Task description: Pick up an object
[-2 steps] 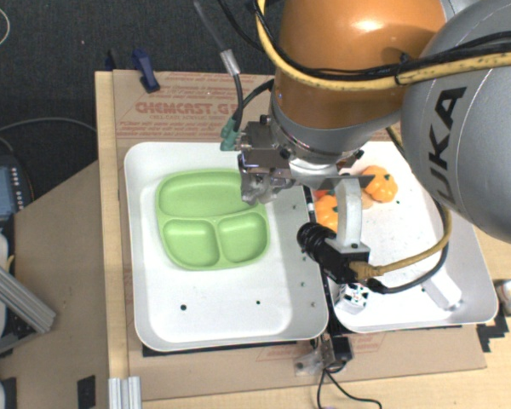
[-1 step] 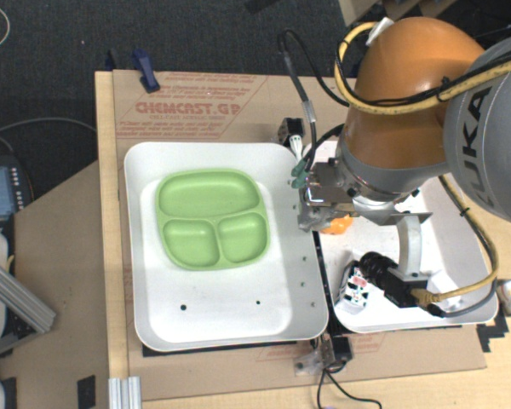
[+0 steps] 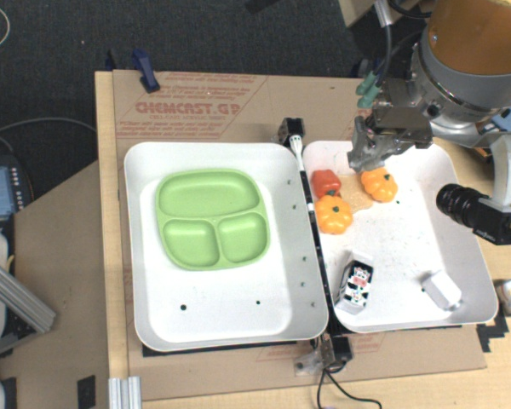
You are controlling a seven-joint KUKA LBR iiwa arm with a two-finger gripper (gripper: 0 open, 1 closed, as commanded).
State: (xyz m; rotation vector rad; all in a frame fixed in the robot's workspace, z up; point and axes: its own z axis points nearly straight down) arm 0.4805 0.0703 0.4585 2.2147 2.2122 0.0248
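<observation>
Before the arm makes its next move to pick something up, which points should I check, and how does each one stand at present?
1. gripper is over the right bin: ok.
2. A target lies under it, the small orange pumpkin: ok.
3. Fingers open or shut: cannot tell.
4. Pumpkin held between the fingers: cannot tell.
5. Neighbours apart from the target, the red pepper and larger orange pumpkin: ok.
6. green tray lies in the left bin, out of the way: ok.

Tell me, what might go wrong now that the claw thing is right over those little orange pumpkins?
The gripper sits right at the small orange pumpkin, which is rounded, so it could slip or roll away.

The bigger orange pumpkin and the red piece lie close by, so they might get nudged or caught along with it.

All three sit near the wall of the right bin, which leaves little room to approach from that side.
</observation>
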